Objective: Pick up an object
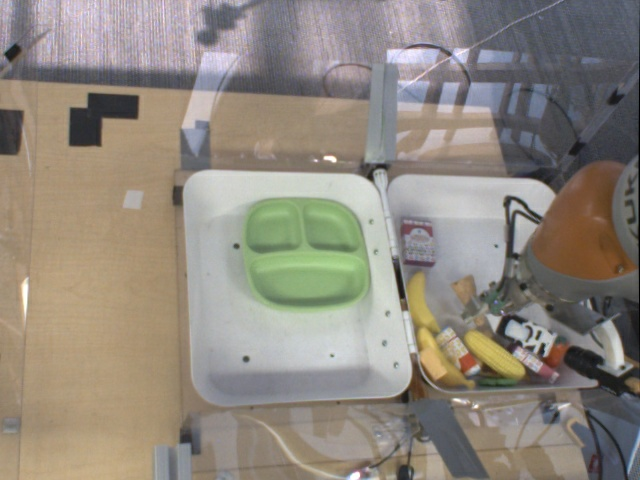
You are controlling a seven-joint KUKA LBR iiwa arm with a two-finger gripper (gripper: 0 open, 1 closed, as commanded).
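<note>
Right bin [470, 203] holds the clutter; left bin [215, 298] has a green divided plate [305, 253]. Arm hangs low over the right bin's near corner, pincer [497, 296] down among the items, but I can't tell its state, it's too small and crowded there. Closest candidate looks like the corn cob [494, 353], just beside a banana [423, 303] and small bottles [455, 348]. Probably toy plastic: light, stiff, smooth, likely to roll or slip. Best taken across its middle, short axis. Red carton [418, 242] sits apart, boxy, easier flat sides.
</note>
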